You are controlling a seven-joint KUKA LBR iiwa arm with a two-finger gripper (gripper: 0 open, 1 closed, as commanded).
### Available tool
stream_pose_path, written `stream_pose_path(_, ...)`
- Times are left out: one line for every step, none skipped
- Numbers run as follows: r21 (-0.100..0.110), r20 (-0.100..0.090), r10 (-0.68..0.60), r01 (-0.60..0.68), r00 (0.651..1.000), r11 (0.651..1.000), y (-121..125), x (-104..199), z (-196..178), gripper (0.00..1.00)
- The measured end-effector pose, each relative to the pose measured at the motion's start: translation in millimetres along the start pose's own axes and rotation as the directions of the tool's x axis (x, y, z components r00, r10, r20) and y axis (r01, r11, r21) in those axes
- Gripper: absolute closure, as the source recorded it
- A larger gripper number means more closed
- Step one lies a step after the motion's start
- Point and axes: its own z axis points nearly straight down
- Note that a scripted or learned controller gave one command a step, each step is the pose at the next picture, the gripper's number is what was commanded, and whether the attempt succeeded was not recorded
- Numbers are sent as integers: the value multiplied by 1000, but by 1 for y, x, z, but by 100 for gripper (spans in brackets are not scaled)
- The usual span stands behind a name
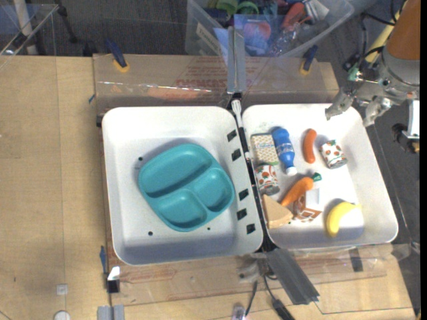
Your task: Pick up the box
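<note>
Two white bins sit side by side on the bench. Left bin (120,179) holds a teal divided plate (185,187), lying flat near its middle. Right bin (377,199) holds the small items.

Landmark: the blue bottle (283,149), lying in the upper left part of the right bin.

- Box (265,148): small, patterned, just left of the bottle, close to the divider between the bins, lying flat. Nothing grips it.
- Small can (267,177) with red marks: just below the box, lower left of the bottle.
- Sausage (309,145): red-orange, right of the bottle, apart from it.
- Second small can (333,153) with red marks: further right of the bottle, beside the sausage.
- Carrot (297,189): below the bottle, tilted, green end up and to the right.
- Bread wedge (276,213): well below the bottle, tan, near the divider.
- Banana (339,217): yellow, lower right of the bottle, near the bin's front right corner.

Gripper (355,107): up and to the right of the bottle, over the back rim of the right bin, well apart from the box. The two fingers (335,107) stand spread, with nothing between them. Arm's orange band (405,35) shows at the upper right.

A clear tub (267,12) of mixed coloured items stands behind the bins.
</note>
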Motion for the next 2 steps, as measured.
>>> stream_pose_path(-41,8,-8,9,1000,999,-43,14,97,0)
stream_pose_path(1,-3,-244,244,970,970,-64,17,102,0)
